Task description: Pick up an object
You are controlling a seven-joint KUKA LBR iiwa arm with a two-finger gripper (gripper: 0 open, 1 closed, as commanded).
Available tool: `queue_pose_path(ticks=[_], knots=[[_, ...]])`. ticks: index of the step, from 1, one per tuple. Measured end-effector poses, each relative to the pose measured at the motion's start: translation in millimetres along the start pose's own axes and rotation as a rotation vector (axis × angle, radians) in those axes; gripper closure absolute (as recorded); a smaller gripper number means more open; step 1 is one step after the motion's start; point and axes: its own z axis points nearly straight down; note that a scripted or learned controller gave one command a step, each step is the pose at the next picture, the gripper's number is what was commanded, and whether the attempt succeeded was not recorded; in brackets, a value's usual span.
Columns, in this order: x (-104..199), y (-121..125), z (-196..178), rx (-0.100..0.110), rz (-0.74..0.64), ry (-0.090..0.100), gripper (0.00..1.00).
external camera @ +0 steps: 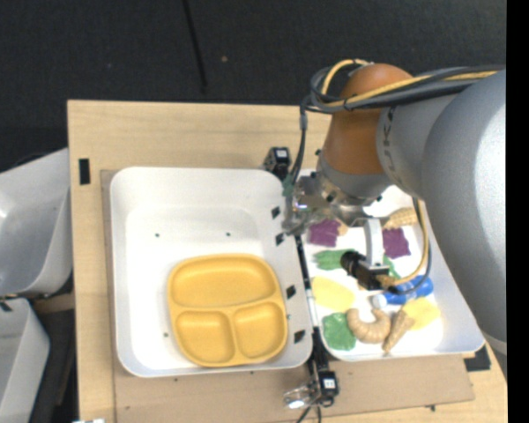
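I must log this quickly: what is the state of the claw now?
Claw: low over the right bin, among the small objects; open or closed cannot be told.

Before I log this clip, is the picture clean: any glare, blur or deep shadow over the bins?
Camera view: even light and sharp enough on the yellow tray; the white right bin is bright and nearly washed out around the small toys; the arm hides that bin's upper part, where the hand looks soft and murky.

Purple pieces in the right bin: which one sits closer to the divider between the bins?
The purple piece on the left, just beneath the arm's wrist, is closer to the divider. The other purple piece lies further right, under a tan curved piece.
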Motion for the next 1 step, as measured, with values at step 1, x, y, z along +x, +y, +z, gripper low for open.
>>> queue_pose_path(ticks=[1], knots=[[10.6, -37.4, -140.2, -0.012, -0.001, -0.009, 1.00]])
